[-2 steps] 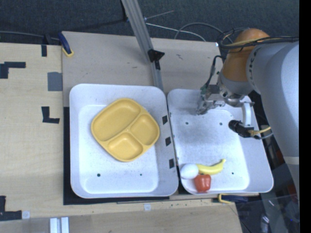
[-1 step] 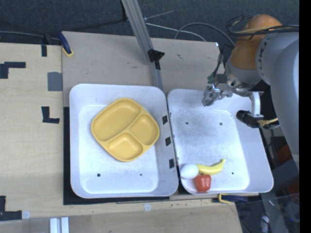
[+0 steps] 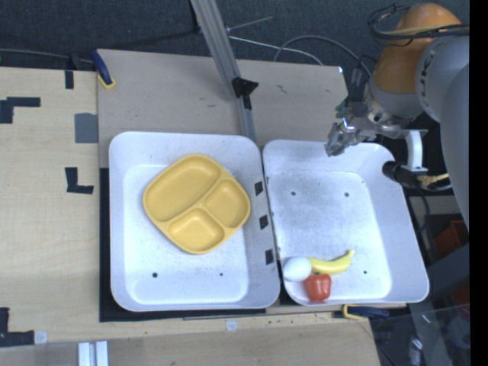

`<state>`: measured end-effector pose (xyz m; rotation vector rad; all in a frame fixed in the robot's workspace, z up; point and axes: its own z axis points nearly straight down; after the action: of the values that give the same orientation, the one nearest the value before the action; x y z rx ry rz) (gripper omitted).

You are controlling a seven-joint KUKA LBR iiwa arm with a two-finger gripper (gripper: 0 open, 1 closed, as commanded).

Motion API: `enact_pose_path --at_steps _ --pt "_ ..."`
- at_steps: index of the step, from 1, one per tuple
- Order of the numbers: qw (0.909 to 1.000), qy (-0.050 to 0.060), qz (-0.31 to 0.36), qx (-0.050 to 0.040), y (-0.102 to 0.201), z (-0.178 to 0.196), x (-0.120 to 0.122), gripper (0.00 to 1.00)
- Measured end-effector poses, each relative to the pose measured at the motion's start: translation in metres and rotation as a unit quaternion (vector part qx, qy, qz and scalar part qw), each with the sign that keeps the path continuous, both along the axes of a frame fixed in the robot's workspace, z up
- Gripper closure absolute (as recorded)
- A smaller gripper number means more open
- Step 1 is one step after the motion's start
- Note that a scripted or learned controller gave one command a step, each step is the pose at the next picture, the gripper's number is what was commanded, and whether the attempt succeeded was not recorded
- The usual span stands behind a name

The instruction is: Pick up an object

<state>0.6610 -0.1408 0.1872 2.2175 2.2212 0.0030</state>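
Gripper [image 3: 336, 145] hovered over far rim of right bin [image 3: 381, 204], well apart from any object; nothing seen between fingers, spacing too small to tell. Clustered in that bin's near-left corner: white egg [image 3: 296, 268], yellow banana [image 3: 334, 262], red pepper-like piece [image 3: 319, 286], all touching or nearly so. Yellow divided plate [image 3: 197, 203] lay in left bin [image 3: 130, 204]. Best bet judged: travel across bin, descend on banana's outer end, away from egg and wall, to avoid nudging neighbours.
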Motion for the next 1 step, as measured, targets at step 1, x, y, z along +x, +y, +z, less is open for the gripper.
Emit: enact_pose_path --at_steps 1 --pt "1.0000 -0.001 0.000 -0.0004 -0.0074 0.0592 -0.0025 1.00"
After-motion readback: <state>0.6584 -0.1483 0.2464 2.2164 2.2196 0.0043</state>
